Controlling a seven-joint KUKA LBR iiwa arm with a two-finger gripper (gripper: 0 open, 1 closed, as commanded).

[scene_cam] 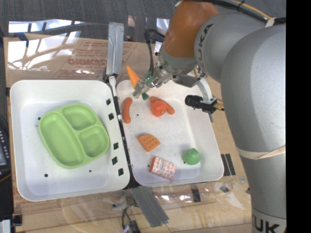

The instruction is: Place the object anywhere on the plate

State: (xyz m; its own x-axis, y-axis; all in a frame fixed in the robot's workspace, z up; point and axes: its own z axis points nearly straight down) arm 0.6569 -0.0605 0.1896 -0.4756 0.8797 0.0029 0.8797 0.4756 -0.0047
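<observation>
Arm (252, 81) cut off at right edge, claw (142, 89) finger gap unclear

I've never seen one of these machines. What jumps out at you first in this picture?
The big grey arm fills the right side, its gripper hanging over the far end of the right bin. Below it lie toy foods, among them a sausage and a green pepper. A bright green plate sits in the left bin.

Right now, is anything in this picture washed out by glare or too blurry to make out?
Camera view: bright window reflections glare on the clear sheet over the cardboard behind the left bin; the green plate and toy foods are evenly lit and sharp; the fingers by the carrot look small and somewhat soft.
</observation>
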